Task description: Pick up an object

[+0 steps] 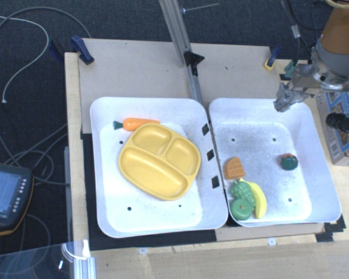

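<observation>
Over the far right corner of the right bin (314,121), in the camera view, we find the gripper (283,102) hanging at the end of the grey arm (337,34), its tip just above the bin's far rim. We can see nothing between its fingers, and whether they stand wide or narrow we cannot tell, since they read as one blurred grey shape from this slant. Every candidate for the pick lies lower down in the same bin: a small dark green and red piece (289,161) near the right wall, apart from the rest; an orange waffle-like block (234,168) by the left wall; and, toward the near left corner, a green bunch of grapes (242,189), a green apple (241,208) and a yellow banana (258,200) pressed together. In the left bin (104,156) a yellow divided plate (160,160) sits mid-floor, with an orange carrot (138,122) just beyond its far edge. We judge the task to be at the approach step, with no object chosen or touched. The next move, as we read it, calls for travel toward the near side of the right bin and a descent over one item; the lone green and red piece looks easiest, while the clustered fruit risks a nudge or a double grab.
</observation>
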